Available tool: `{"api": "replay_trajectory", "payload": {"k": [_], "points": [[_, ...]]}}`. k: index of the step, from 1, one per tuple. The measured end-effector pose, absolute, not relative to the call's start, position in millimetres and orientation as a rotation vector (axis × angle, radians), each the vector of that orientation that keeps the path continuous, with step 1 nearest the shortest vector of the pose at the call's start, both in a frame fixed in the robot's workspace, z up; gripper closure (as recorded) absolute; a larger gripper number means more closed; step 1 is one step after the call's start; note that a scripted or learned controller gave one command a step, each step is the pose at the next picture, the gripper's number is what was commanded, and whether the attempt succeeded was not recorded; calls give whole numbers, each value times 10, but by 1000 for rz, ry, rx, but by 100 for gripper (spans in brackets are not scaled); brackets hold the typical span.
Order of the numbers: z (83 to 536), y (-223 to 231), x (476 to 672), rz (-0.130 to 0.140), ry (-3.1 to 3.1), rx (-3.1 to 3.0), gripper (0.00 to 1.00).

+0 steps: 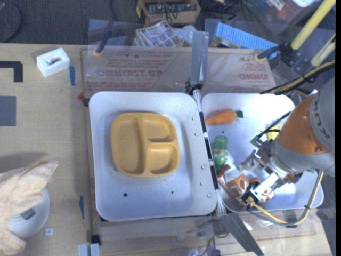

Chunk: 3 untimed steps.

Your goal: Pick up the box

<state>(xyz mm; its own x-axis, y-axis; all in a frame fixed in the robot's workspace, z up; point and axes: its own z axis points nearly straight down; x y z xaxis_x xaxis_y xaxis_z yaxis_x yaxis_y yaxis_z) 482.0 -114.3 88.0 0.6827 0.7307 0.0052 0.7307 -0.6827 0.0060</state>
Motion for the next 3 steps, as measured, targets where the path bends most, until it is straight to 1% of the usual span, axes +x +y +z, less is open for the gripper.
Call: {"api": "replay_trajectory", "payload": {"k": [1,2,3], "points": [[984,-1162,4824,15,1242,2880,100],[885,-1444,4834,12,862,3021,100],[880,-1839,4848,10,620,3078,100]]}}
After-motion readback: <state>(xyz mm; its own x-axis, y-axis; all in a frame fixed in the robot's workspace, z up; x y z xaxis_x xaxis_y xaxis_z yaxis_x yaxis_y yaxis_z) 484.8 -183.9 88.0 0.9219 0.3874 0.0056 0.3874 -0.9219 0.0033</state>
